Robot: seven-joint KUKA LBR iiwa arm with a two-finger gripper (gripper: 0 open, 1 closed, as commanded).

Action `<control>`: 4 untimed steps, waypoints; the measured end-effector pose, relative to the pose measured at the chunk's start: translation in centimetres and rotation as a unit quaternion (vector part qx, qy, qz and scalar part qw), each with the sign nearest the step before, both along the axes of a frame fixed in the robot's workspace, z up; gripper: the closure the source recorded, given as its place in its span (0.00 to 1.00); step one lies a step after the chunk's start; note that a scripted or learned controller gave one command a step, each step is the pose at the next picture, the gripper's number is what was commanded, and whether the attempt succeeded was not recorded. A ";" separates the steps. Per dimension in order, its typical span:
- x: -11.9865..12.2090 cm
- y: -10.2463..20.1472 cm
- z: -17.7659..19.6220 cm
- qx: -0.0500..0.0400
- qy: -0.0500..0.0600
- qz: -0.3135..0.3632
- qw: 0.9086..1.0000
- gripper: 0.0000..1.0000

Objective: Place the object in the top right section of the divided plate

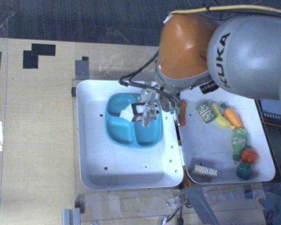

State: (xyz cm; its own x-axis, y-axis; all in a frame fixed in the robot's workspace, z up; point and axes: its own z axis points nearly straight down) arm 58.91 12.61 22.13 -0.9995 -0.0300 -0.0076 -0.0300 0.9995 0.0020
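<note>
- While the arm (234, 46) reaches in from the right, its grey body and orange band fill the space above and to the right of the gripper (147, 114).
- Both white bins lie under it: the left bin (93, 163) spreads below and to the left of the gripper, and the right bin (267, 172) sits to the gripper's right.
- Directly beneath the gripper rests the blue divided plate (126, 132), inside the left bin, with its sections opening out below and to the left of the fingertips.
- Over the plate's upper right part, the gripper hangs low; whether its fingers are open or closed cannot be told, since the metal parts blur together.
- Just left of the gripper, a small white object (127, 115) lies on the plate, close against the gripper, and whether the two touch cannot be told.
- Just right of the gripper, a reddish sausage-shaped piece (181, 114) lies along the edge where the bins meet.
- Farther right, in the right bin, sit a green patterned packet (205, 112), a yellow banana (221, 118) and an orange carrot (233, 117).
- Lower right of the gripper, well apart, stand a green vegetable (239, 140), a red round piece (248, 155) and a dark teal piece (244, 171).
- Below and right, a small patterned block (205, 170) lies near the right bin's front edge.
</note>
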 end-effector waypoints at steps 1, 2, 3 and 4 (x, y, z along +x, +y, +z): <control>4.5 0.4 2.1 0.000 -0.004 0.166 0.986 1.00; 4.7 0.6 3.4 0.002 -0.010 0.164 0.986 1.00; 0.6 2.3 -9.8 0.000 -0.010 0.203 0.979 1.00; 0.5 2.4 -10.1 0.001 -0.009 0.203 0.979 0.00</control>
